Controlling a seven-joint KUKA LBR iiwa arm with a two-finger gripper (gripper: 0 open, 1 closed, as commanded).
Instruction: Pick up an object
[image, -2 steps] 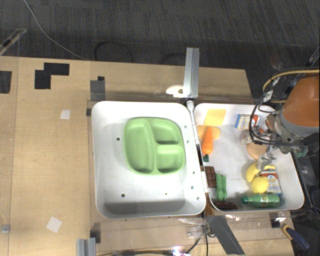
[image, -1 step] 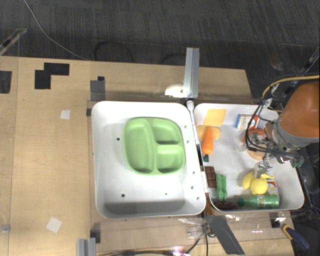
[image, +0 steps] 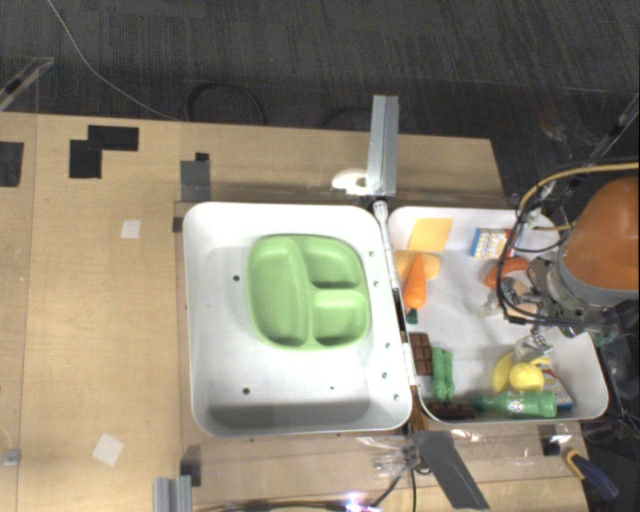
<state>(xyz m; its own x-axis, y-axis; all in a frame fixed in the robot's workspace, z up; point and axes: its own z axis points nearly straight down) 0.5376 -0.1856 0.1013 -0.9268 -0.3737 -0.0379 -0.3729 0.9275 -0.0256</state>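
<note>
The big wooden surface (image: 90, 330) carries two white bins. The left bin (image: 215, 400) holds a green divided tray (image: 305, 290), resting flat in the middle. The right bin (image: 460, 300), beside that tray, keeps the small toys together. My jaws (image: 535, 350) hang just above a yellow lemon toy (image: 522, 377) there, likely my pick. I cannot tell if they are apart or together.
</note>
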